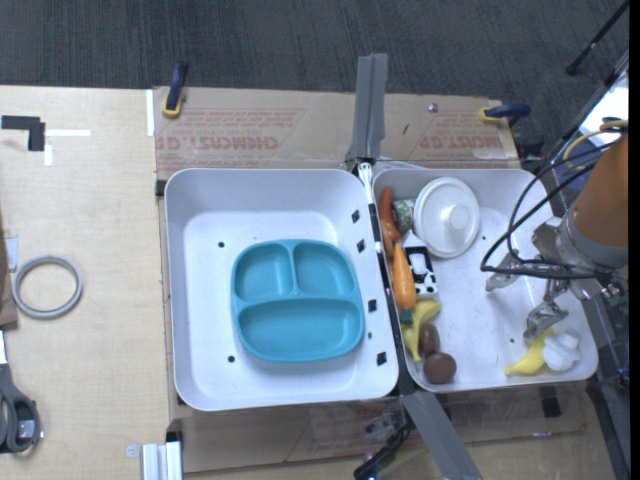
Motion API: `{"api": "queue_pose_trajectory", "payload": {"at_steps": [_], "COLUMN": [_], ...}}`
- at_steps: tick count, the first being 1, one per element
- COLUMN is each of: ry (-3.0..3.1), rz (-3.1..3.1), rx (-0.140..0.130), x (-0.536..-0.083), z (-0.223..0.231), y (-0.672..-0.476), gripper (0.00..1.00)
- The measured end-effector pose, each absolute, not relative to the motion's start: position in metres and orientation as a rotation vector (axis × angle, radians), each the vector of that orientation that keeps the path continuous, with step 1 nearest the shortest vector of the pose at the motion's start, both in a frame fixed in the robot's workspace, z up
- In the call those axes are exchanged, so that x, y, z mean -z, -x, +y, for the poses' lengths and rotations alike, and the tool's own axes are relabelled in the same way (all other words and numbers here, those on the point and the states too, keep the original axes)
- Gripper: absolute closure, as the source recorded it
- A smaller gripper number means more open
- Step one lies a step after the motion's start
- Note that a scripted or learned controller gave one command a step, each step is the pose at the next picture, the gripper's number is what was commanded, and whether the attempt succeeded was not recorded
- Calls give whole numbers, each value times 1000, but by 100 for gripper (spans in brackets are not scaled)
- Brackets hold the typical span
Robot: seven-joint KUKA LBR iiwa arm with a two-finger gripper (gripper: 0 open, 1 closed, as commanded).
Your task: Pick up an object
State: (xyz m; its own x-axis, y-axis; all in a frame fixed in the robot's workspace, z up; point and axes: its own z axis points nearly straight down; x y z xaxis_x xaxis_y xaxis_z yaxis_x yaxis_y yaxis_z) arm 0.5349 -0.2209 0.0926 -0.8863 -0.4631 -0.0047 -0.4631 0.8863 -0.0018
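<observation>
My gripper [545, 318] hangs low over the right side of the right bin [480, 313], at the end of the arm with the orange band [608, 196]. Just below it lie a yellow banana-shaped piece [524, 361] and a small white object [566, 349]. Whether the gripper touches either, I cannot tell. Along the bin's left wall lie an orange carrot [402, 274], a yellow piece [421, 318], two brown lumps [438, 366] and a black-and-white block [424, 274]. A white round bowl [447, 216] sits at the back.
The left bin [200, 268] holds a blue divided plate [297, 300]. On the bench to the left lie a grey tape ring [45, 286] and scissors [16, 420]. Black cables [520, 233] loop over the right bin's back right.
</observation>
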Motion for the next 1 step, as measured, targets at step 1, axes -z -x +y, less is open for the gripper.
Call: {"api": "queue_pose_trajectory", "payload": {"at_steps": [1], "ry": [892], "rz": [3009], "rx": [-2], "x": [-92], "z": [-219], "y": [-528], "gripper": [0]}}
